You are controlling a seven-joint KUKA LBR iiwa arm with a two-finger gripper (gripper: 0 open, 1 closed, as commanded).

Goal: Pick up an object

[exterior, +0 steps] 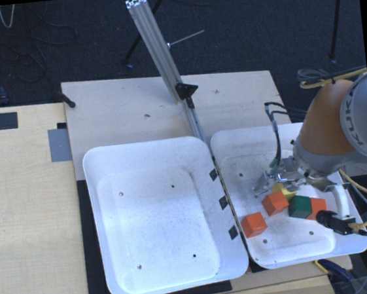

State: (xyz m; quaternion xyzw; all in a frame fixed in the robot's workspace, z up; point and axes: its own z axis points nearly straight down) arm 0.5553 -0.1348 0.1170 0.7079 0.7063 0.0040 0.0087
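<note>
Where the arm [339,125] enters from the right, its smooth rounded shell, grey with an orange band, overhangs the right bin [236,150]. The gripper [280,177] hangs low inside that bin, a cluster of bright metal parts and cable just above the blocks. Whether the fingers are open or closed cannot be told: they are too small and cluttered to resolve, and no block is visibly between them.

Both bins are shallow white moulded trays with rounded corners and a matt, lightly speckled floor. They sit side by side, their adjacent rims touching, with small black clips along the seam. The left bin [102,185] shows only dark dots on its floor.

Task objects lie in the lower right part of the right bin:
- An orange cube [253,224], standing alone near the seam.
- A second orange block [275,203], tilted, just below the gripper.
- A green block [300,207], just beside the second orange block, with a small red-orange block [319,205] touching its right side.

A ribbed aluminium bar [160,53] slants from the top of the view down to the seam. The bench [26,213] is pale wood-grain board.
</note>
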